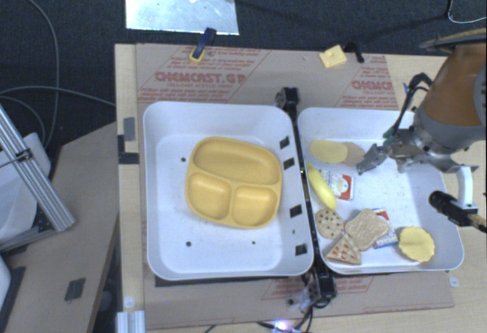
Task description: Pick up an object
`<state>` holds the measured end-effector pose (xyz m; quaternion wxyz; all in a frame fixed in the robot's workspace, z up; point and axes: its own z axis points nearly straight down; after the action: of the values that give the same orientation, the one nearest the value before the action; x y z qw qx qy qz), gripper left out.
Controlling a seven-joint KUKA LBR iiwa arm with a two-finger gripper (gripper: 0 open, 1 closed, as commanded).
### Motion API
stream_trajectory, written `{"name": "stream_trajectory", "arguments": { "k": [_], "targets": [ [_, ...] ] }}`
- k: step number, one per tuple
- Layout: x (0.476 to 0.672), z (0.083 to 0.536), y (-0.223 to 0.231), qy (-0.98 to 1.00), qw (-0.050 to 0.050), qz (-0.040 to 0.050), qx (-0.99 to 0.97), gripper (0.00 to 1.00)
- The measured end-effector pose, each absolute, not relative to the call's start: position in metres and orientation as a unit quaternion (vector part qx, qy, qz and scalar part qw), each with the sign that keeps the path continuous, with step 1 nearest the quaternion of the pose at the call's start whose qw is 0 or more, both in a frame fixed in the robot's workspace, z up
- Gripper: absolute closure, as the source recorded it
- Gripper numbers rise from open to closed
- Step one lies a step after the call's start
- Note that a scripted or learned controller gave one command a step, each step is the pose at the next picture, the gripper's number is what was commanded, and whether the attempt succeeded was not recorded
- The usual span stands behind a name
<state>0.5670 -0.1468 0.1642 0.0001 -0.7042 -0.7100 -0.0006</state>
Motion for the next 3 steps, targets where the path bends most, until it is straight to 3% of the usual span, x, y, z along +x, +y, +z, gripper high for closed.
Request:
{"name": "stream_trajectory", "arguments": {
  "k": [1, 2, 3],
  "targets": [
    [0.584, 0.098, -0.103, -0.707, -0.006, -0.0029, -0.708, 0.0],
    [0.656, 0.089, -0.089, -0.71, -0.005, -0.0041, -0.704, 0.0],
    [0.669, 0.087, -0.122, -0.708, 0.003, -0.0004, -0.706, 0.0]
  ]
}}
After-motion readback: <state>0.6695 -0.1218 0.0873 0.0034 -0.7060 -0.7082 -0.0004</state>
